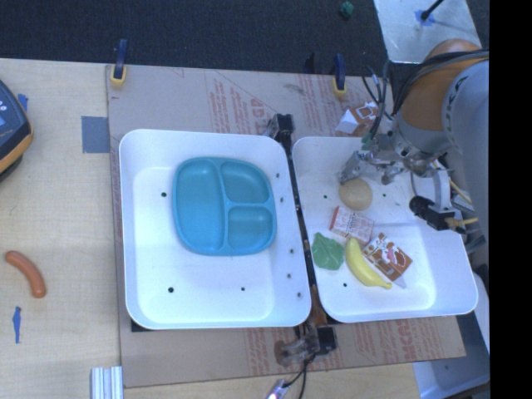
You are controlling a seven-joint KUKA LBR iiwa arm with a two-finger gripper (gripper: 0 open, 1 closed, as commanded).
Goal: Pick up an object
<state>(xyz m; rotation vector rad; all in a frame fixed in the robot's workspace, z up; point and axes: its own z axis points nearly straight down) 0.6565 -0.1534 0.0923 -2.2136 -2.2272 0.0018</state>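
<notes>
The right white bin (453, 293) holds a beige round potato (356, 194), a small red-and-white packet (352, 223), a green leafy piece (328, 252), a yellow banana (364, 264) and a brown snack packet (389, 258). My gripper (366, 171) hangs at the bin's far side, just above and behind the potato. Its grey fingers (347, 171) stand spread and open, with nothing between them. The grey arm with its orange band (432, 90) comes in from the right.
In the left white bin (133, 223) lies a blue divided plate (224, 205). A sausage (26, 273) lies on the bench at far left. Behind the right bin sits another small packet (359, 119). A yellow-and-black device (10, 127) is at the left edge.
</notes>
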